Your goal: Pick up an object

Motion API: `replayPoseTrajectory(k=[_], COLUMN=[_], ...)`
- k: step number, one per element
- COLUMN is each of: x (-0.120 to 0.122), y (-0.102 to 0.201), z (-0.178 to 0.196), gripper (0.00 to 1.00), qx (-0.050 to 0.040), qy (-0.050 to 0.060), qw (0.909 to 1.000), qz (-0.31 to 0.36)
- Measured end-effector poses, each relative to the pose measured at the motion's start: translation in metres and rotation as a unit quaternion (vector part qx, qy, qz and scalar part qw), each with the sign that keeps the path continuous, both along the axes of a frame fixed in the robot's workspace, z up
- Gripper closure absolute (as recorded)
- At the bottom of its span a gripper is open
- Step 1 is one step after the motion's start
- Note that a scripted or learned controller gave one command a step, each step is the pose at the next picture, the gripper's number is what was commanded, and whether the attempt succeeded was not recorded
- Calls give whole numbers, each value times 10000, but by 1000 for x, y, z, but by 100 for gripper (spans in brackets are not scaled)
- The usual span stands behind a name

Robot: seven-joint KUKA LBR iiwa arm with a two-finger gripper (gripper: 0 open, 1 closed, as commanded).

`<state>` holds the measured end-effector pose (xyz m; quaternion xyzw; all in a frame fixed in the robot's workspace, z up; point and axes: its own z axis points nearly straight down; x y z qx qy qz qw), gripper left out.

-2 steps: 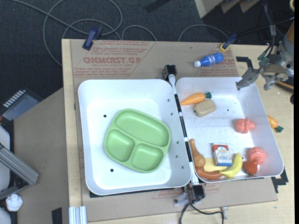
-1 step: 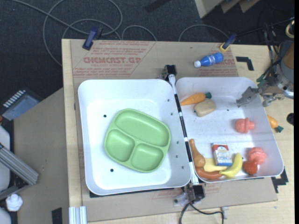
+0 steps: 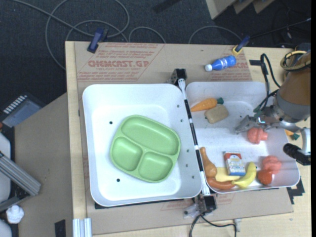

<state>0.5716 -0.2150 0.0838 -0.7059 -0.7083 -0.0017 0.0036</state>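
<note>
At the counter's [image 3: 123, 63] near edge, the right bin [image 3: 256, 90] holds a cluster along its near wall: an orange curved piece [image 3: 213, 174] like a hot dog or long pepper lies against the near-left corner, a yellow banana [image 3: 247, 177] rests on it, and a small carton [image 3: 234, 163] with a red top and blue front stands just behind them. Toward the bin's near-right corner sit a red tomato-like piece [image 3: 265, 177] and, touching it on the far side, a pink lumpy piece [image 3: 272, 163]. The left bin [image 3: 94, 132] carries a green divided plate [image 3: 144, 147] with three compartments, lying slightly turned in the bin's middle. Farther back in the right bin, a pink round object [image 3: 256, 135] lies near the right wall, and the gripper [image 3: 254, 123] is down directly over its far side; whether its fingers are apart or together cannot be told, and no object is visibly between them. The grey arm [image 3: 295, 94] rises from there by the counter's right edge. Near the bin's far-left corner lie a tan rounded piece [image 3: 217, 114] and, just behind it, an orange carrot [image 3: 205, 104] with a green stem. Beyond the bins, on the counter's far-right part, a blue and white bottle [image 3: 220, 63] lies on its side.
</note>
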Motion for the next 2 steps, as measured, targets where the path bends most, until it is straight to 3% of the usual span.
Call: replayPoseTrajectory(k=[1,2], x=[0,0], y=[-2,-1], z=[11,11], gripper=[100,0], qx=[-28,-15], qy=[-19,-11], qw=[10000,10000], qz=[-12,-7])
